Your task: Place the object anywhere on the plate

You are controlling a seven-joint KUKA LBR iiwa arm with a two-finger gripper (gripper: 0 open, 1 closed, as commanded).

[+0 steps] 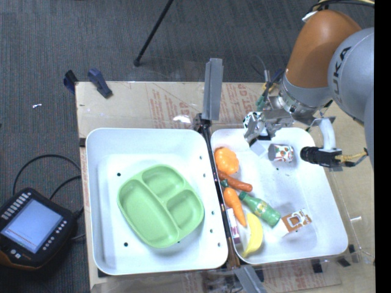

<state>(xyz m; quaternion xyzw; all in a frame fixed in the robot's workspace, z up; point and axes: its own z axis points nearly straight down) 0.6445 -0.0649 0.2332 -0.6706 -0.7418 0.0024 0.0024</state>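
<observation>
The gripper [264, 129] hangs over the far edge of the right bin [324, 212], and from here I cannot tell its state. The green plate [160, 206] (three compartments, nothing on it) lies in the left bin [101, 163]. The toys are all in the right bin: an orange pepper [225, 160], two carrots [235, 194], a green bottle [261, 207] and a banana [254, 237] crowded along its left side, a small carton [281, 154] just beside the gripper, and another carton [296, 220] near the front.
</observation>
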